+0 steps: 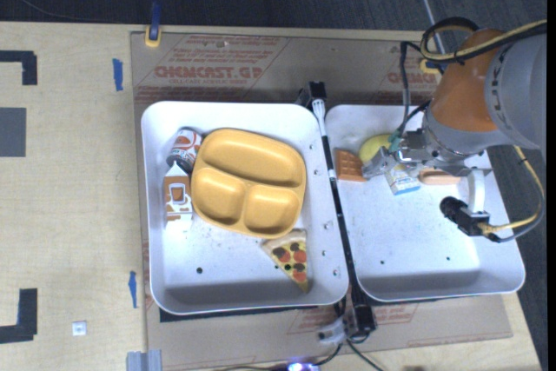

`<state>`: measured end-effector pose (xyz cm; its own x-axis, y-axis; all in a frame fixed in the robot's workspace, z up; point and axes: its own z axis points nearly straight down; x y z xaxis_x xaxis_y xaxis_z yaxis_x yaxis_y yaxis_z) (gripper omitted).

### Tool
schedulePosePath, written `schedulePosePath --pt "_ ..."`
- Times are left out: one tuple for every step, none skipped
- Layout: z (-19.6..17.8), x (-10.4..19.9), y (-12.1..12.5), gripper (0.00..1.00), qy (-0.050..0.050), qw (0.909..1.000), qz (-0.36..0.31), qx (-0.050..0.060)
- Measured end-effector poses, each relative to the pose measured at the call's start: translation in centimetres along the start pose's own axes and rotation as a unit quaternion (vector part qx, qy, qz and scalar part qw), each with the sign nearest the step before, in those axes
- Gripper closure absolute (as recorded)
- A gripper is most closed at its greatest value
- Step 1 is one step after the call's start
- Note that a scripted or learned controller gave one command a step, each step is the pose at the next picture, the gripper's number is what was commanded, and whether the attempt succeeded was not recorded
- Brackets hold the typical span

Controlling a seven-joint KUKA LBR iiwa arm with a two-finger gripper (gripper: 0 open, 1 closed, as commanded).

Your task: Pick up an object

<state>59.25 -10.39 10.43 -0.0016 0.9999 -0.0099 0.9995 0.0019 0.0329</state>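
My gripper point(393, 162) hangs low over the back of the right bin point(434, 269), reaching in from the right under the orange wrist band. Right beside its tip lie a yellow-green round fruit point(375, 147), a brown waffle-like piece point(347, 164), a small blue-and-white packet point(401, 183) and a salmon stick-shaped item point(439, 179). The gripper body covers part of the fruit and the packet. I cannot see any object lifted off the bin floor.
The left bin point(226, 287) holds a large yellow divided plate point(248, 181), a can point(182, 150) and a small orange-and-white box point(176, 197) at its left, and a pizza slice point(291, 256) near the front. A black cable connector point(460, 215) dangles over the right bin.
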Motion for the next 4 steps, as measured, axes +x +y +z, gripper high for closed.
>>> schedulePosePath --pt "0.0 0.1 -0.6 0.0 0.0 1.0 0.0 0.001" --pt "0.0 0.1 -1.9 0.0 0.0 1.0 0.001 0.002" --pt "0.0 0.1 -1.9 0.0 0.0 1.0 0.001 0.001" --pt "0.0 0.1 -2.5 0.0 0.0 1.0 0.002 0.002"
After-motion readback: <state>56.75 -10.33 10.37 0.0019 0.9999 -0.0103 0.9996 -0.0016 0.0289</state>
